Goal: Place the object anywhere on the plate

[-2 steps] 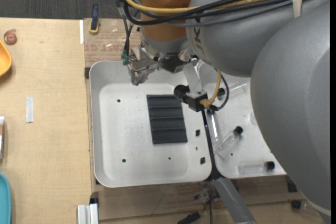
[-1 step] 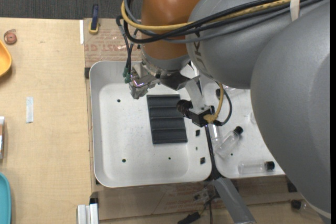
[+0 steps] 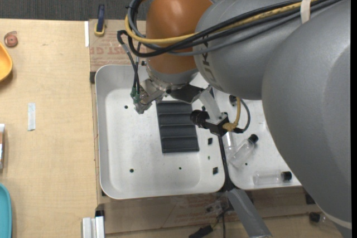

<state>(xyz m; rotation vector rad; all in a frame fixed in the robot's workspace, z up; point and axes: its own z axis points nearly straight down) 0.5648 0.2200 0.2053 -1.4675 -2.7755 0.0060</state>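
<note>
The gripper (image 3: pixel 178 130) shows as a dark ribbed block hanging low over the middle of the left bin (image 3: pixel 104 120), under the orange band (image 3: pixel 173 25) of the arm (image 3: pixel 301 64). Whether it is spread or closed cannot be told from this slant, and nothing is seen held in it. The likeliest candidates for the object are in the right bin (image 3: pixel 268 164): a small clear vial (image 3: pixel 245 149) with a dark cap just beside the divide between the bins, and a second vial (image 3: pixel 271 178) nearer the front rim. Both lie flat and apart from the gripper. Which item is meant as the plate cannot be told. The step in hand looks like searching or approaching. The next move would call for shifting over one vial, descending squarely and closing across its narrow body.
</note>
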